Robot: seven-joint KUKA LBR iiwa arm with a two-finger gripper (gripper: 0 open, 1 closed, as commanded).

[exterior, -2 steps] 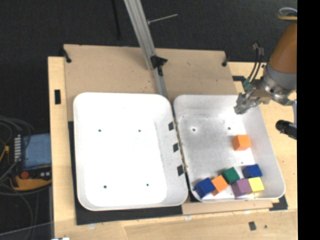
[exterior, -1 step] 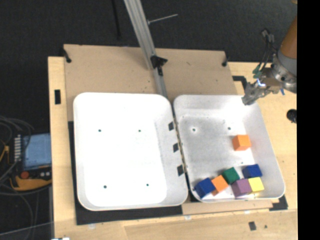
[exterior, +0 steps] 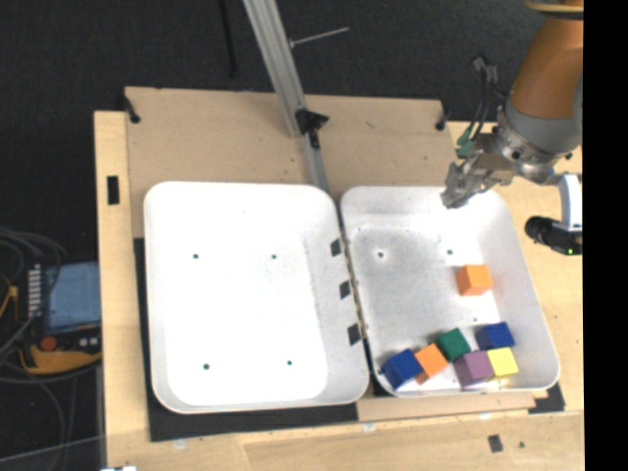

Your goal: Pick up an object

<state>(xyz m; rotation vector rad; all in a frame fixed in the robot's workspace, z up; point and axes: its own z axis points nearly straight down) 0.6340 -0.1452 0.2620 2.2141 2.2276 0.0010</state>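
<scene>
No legible text, label, brand, number or sign appears on any surface. The small blue box-shaped device left of the bench carries markings too small and blurred to read. The coloured cubes show plain, unmarked faces.

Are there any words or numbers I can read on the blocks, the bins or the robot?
None can be read.
Blocks: plain coloured faces, no letters or numbers.
Bins: plain white, just a few dark dots, no writing.
Arm: orange and grey, no label to be made out.
Blue box left of the bench: too blurred to tell if it bears any text.
</scene>
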